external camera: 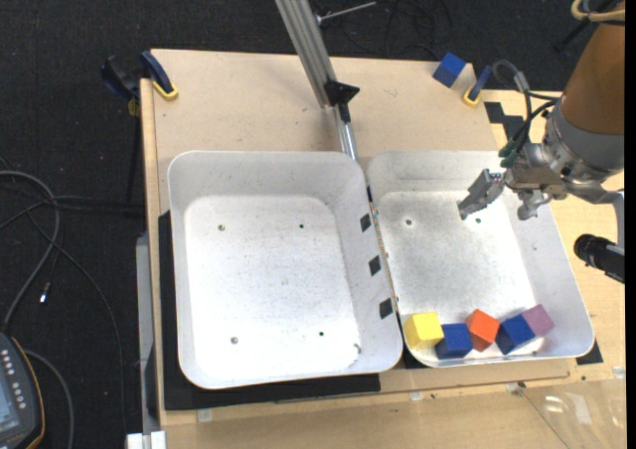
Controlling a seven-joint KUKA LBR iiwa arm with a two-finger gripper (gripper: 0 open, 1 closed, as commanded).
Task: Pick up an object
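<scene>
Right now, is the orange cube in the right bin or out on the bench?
In the bin. The orange cube sits inside the right bin, against its near wall, between two blue cubes.

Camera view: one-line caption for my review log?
Tool open above the right bin, holding nothing; five cubes clustered along its near edge.

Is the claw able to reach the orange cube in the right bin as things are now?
Probably yes. The claw hangs over the right bin, and the floor between it and the orange cube is bare. But blue cubes sit close on both sides, so a grip may be tight.
</scene>
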